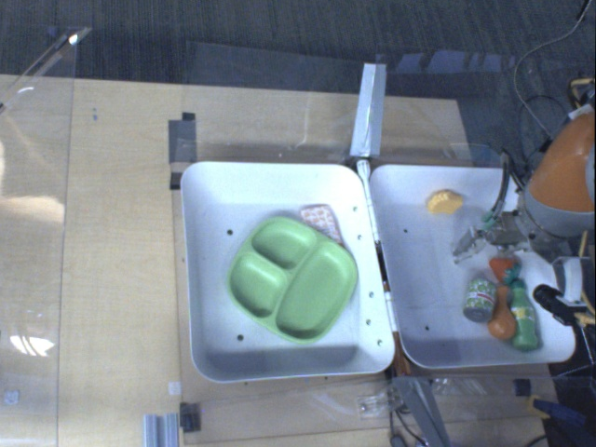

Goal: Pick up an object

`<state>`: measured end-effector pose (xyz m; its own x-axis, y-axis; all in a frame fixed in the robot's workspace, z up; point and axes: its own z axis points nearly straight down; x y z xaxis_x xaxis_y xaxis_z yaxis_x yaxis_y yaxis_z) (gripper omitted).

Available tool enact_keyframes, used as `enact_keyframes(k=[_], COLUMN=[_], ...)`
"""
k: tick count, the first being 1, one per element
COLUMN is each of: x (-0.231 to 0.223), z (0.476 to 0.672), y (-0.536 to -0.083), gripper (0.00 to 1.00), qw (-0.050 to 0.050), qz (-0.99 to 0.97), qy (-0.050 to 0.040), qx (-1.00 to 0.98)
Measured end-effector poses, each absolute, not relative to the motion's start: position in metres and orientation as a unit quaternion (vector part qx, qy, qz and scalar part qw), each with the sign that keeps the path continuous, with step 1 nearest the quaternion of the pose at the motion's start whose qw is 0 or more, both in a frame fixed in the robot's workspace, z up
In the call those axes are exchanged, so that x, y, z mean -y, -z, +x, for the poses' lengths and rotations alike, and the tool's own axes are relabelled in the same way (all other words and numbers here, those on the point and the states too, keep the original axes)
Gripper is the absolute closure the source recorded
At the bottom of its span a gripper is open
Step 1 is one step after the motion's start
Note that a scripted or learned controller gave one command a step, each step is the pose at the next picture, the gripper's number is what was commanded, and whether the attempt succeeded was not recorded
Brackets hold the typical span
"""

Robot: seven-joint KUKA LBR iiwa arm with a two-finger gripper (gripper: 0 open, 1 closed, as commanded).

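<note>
My gripper (477, 240) hangs over the right side of the right bin (419, 250), its metal fingers (463, 247) spread open with nothing between them. Just below it lie a small green-labelled can (480, 298), a red and orange piece (503, 270) and a green bottle (522, 318), crowded together near the bin's right wall. A yellow lump (445, 201) sits up-left of the gripper, toward the bin's far edge.
The left bin (209, 250) holds a green divided plate (294, 277), with a speckled pink item (321, 219) tucked behind it. A grey post (369, 110) stands behind the seam between the bins. Cables hang at the far right.
</note>
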<state>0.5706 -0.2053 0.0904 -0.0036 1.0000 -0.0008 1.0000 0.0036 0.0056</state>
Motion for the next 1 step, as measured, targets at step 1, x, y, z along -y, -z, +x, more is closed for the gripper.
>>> enact_keyframes(k=[1], x=[0.2014], z=[0.516], y=[-0.0903], gripper=[0.0], qw=[0.006], qz=[0.706], qy=[-0.0042], qx=[-0.708])
